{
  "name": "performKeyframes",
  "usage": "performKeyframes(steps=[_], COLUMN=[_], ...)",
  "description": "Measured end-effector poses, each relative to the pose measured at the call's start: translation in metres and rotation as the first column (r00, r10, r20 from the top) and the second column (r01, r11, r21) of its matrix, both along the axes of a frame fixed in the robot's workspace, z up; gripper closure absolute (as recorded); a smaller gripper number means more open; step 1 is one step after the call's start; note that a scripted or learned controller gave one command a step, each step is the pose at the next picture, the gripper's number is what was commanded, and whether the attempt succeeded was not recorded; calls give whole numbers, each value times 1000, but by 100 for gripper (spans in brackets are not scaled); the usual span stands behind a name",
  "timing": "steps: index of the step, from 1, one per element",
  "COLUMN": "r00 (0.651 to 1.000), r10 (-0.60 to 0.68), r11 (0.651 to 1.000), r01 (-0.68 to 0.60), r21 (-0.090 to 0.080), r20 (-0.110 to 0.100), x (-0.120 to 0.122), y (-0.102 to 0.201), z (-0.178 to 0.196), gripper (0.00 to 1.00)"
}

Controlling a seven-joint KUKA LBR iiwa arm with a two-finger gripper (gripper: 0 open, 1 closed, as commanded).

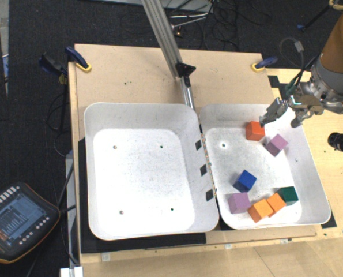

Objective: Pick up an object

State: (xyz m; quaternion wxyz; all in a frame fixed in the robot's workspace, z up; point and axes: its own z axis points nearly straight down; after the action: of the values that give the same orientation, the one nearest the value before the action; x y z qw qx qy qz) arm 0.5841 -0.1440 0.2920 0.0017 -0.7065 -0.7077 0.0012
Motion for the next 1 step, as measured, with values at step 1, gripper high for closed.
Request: performKeyframes(steps=[1], r00=[1000], r10=[0], r11=[1000], r01=[0], r21=[-1], r20=[4], x=[1], y=[0], z=[2], gripper=[0])
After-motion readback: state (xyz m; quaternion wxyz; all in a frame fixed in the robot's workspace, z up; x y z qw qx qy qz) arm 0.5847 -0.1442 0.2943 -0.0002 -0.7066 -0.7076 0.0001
